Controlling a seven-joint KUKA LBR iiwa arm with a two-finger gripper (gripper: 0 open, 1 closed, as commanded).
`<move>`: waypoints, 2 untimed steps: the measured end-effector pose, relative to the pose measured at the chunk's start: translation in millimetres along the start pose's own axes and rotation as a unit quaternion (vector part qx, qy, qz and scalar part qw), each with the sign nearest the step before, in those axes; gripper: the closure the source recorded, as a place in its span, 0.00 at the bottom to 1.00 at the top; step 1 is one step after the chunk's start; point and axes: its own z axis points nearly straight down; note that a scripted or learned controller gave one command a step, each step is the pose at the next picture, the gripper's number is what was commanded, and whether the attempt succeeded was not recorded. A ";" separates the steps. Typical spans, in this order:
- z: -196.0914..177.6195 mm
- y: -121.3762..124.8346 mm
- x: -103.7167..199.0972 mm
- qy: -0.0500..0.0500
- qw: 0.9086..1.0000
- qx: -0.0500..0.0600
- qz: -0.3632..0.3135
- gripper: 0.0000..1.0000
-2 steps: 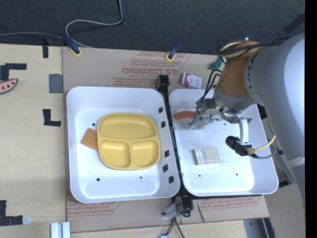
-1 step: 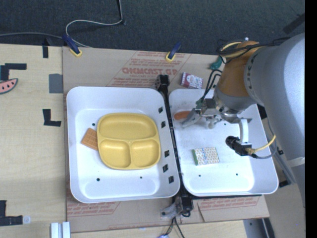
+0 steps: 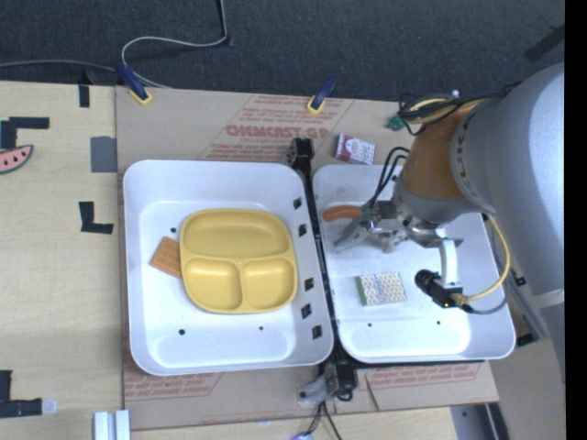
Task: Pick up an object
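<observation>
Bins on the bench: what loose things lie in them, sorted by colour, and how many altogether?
Yellow: 1, the divided plate, left bin
Tan: 1, the cracker-like piece, left bin
Orange: 1, the small long item, right bin
Green-white: 1, the patterned card, right bin
Total: 4

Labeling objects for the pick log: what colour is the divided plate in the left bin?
Yellow; the plate shows plainly in the camera view.

Your arm point(image 3: 514, 145) reaches in from the right, its orange band point(image 3: 431, 163) bent downward above the wrist. Your gripper point(image 3: 353, 230) points left, hanging low.
</observation>
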 end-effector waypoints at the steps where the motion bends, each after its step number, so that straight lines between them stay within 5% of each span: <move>1: -9.6 0.1 -0.6 -0.001 1.000 0.000 0.000 1.00; 2: -9.4 0.0 -0.6 -0.001 1.000 0.000 0.000 0.00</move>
